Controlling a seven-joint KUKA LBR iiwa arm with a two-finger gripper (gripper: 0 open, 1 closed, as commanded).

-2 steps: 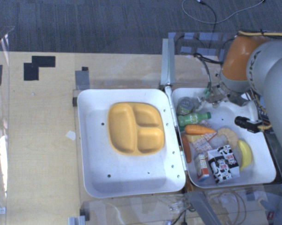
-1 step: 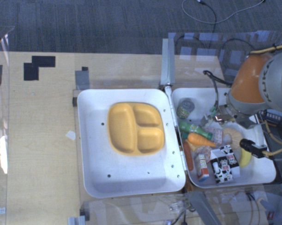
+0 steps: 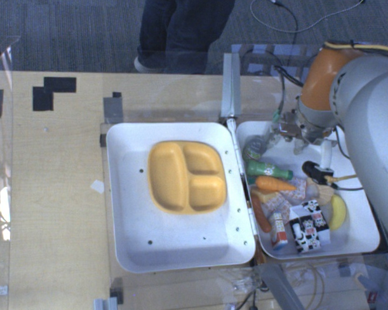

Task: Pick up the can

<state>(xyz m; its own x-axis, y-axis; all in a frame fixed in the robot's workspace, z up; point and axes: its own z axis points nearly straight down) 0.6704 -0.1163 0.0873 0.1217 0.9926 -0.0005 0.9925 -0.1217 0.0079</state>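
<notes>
two shallow white bins sit side by side on the pale wooden worktop [image 3: 55, 188], the left bin [image 3: 126, 204] in the middle of the frame and the right bin [image 3: 365, 237] toward the lower right. in the left bin lies a yellow tray [image 3: 185, 177] with three compartments, set a little above the bin's centre.

my arm comes in from the right edge, with its orange band [image 3: 322, 83] at the upper right, and my hand [image 3: 287, 130] hangs over the upper part of the right bin. i cannot tell from this angle whether my hand is open or closed, and i see nothing in its grip.

the can [image 3: 257, 146] looks grey and metallic. it lies in the upper left corner of the right bin, close to the bin's left wall and just left of my hand; whether they touch i cannot tell.

just below the can lies a green bottle [image 3: 269, 171] on its side, and just beneath that a carrot [image 3: 276, 184] pointing right. lower down, a reddish stick-shaped thing [image 3: 259, 214] runs along the left wall. a small carton [image 3: 280, 232] stands beside a black-and-white patterned box [image 3: 309, 226] near the bin's lower edge. a banana [image 3: 338, 213] lies just right of the box.

black tape marks [image 3: 52, 91] sit on the worktop at the upper left, and a person's legs in jeans [image 3: 177, 24] stand at the top centre.
</notes>
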